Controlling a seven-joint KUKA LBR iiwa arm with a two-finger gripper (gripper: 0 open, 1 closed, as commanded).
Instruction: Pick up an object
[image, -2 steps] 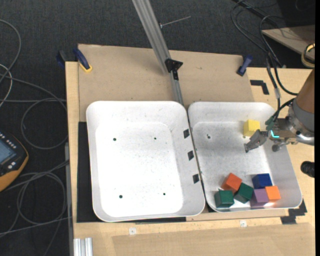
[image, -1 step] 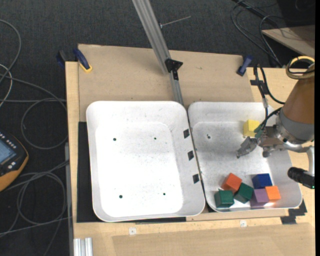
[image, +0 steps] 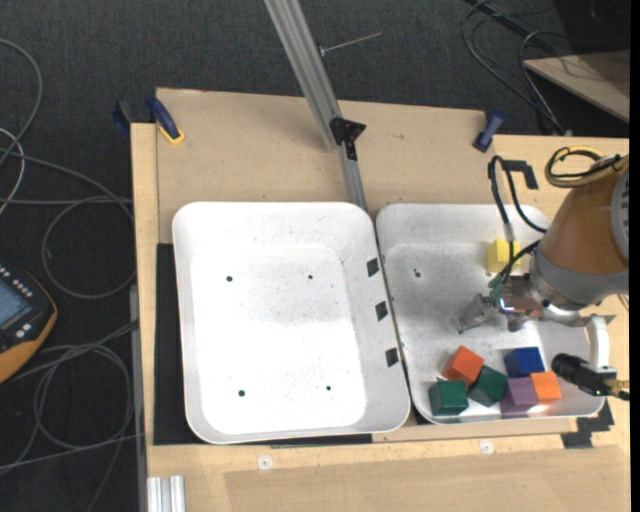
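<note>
Along the lower right of the frame, inside the right bin (image: 420, 250), a group of small blocks lies close to the bin's lower rim: an orange block (image: 464, 364), two green blocks (image: 449, 398) and (image: 489, 385), a purple block (image: 519, 396), a blue block (image: 523, 361) and a second orange block (image: 546, 386). They sit tight together, several touching, and the lower ones are just beside the rim – little room is open on that side. A yellow block (image: 499, 253) stands apart from them, higher in the same bin. The middle and left part of this bin's floor is free, so room to move is there.

The left bin (image: 270, 320) fills the centre-left of the frame, its right rim touching the right bin's left rim.

The arm (image: 590, 250) comes in from the right edge, its orange band over the bin's right side. The gripper (image: 490, 312) points left and down, above the bare floor between the yellow block and the group of blocks. Its thin fingers (image: 472, 320) stand spread apart – open, with nothing between them.
</note>
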